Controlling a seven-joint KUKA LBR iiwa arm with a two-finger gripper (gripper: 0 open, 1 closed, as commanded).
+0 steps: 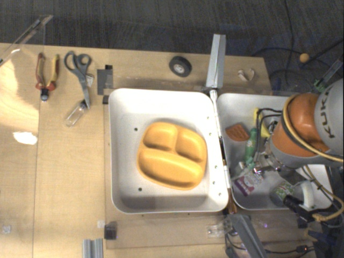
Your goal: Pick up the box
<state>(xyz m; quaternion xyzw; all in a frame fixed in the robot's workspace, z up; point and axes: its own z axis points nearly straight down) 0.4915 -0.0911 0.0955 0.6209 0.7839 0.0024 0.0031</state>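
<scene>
The left bin (121, 160) at frame centre holds a yellow moulded tray (172, 155). The arm (309, 125) hangs over the right bin (236, 104) at the right edge, its gripper hidden beneath it. An orange item (237, 131) and a small purple-marked packet (245, 184) lie there. Scissors (80, 74), pliers (45, 74) and a tape roll (180, 65) sit on the bench (64, 198) along the upper frame.
</scene>
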